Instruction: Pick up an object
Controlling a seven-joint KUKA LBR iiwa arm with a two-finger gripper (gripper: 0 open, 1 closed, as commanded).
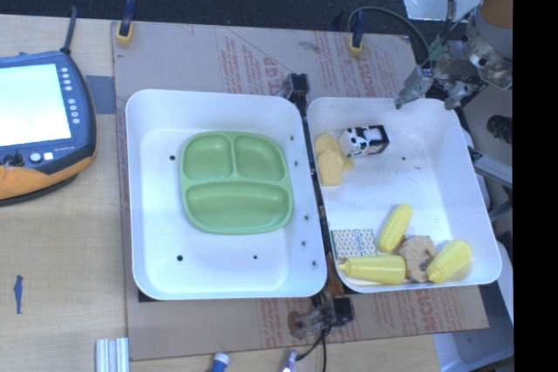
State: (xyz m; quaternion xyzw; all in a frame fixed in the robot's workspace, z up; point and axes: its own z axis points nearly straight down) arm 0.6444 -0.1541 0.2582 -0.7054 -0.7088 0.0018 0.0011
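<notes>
My gripper (430, 98) hangs over the far rim of the right bin (453, 179), open, with nothing between its fingers. A black-and-white cow toy (366, 139) lies in that bin, down and to the left of the gripper. Beside the toy, against the bin's left wall, sits a pale yellow piece (330, 159). Along the near edge lie a corn cob (394, 226), a second corn cob (451, 260), a long yellow piece (377, 269), a tan lump (417, 253) and a small patterned packet (353, 241).
The left bin (153, 213) holds a green divided plate (234, 182). A teach pendant with a white screen (39, 122) rests on the bench at far left. Clamps (125, 29) and cables sit along the back edge.
</notes>
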